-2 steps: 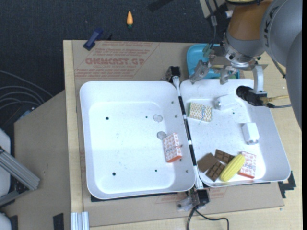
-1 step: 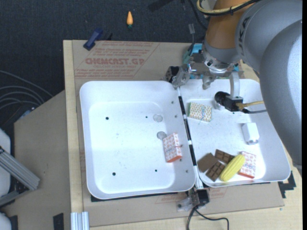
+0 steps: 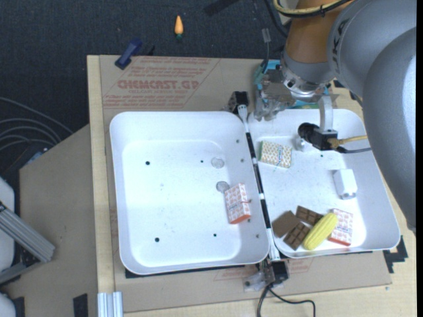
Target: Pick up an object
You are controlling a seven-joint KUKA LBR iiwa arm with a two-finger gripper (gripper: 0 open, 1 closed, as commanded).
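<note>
Claw (image 3: pixel 272 104) poised at the far edge of the right bin (image 3: pixel 370 207), above the divide between the two bins.

Whether the claw is open or closed cannot be told, and nothing is seen held in it. A small patterned packet (image 3: pixel 275 154) is seen lying just below the claw, near the right bin's far left corner. A red and white box (image 3: pixel 237 203) is seen by the left bin's (image 3: pixel 132 177) right wall; a corn cob (image 3: pixel 320 230), chocolate bars (image 3: pixel 295 226) and a carton (image 3: pixel 343 226) are gathered at the right bin's near edge.
</note>
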